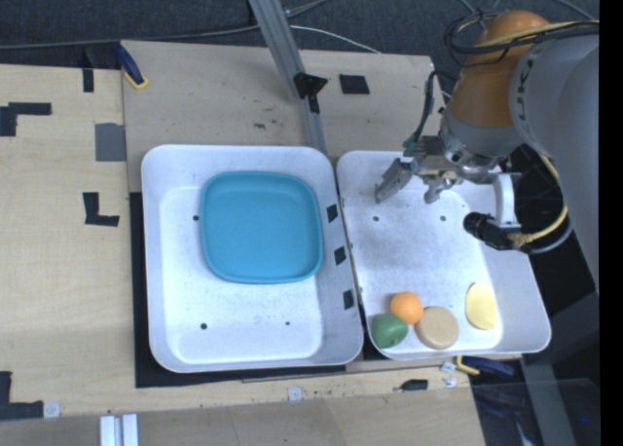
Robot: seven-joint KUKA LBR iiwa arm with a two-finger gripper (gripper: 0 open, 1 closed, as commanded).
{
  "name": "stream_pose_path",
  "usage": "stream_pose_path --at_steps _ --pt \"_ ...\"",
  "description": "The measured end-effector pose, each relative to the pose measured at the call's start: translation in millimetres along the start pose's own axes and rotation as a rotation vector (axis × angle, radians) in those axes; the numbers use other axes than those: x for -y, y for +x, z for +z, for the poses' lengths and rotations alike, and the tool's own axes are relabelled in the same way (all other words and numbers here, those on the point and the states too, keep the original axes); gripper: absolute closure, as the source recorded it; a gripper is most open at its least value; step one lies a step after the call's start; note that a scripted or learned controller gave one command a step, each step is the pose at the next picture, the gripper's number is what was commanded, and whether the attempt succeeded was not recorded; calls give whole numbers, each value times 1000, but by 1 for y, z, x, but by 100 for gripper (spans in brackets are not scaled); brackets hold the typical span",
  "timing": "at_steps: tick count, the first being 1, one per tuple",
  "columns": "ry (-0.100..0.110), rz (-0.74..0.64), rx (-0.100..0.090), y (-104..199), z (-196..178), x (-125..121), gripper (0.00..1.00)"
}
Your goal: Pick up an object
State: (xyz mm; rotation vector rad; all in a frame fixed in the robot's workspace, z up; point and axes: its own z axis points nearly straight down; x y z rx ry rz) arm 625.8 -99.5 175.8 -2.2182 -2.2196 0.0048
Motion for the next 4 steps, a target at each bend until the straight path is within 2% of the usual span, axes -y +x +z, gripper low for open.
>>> stream_pose_path --at_steps 2,3,4 --pt "-5 0 1 -6 87 0 0" --pt "-6 0 1 -6 76 0 100" --pt "-7 0 1 -10 16 3 100"
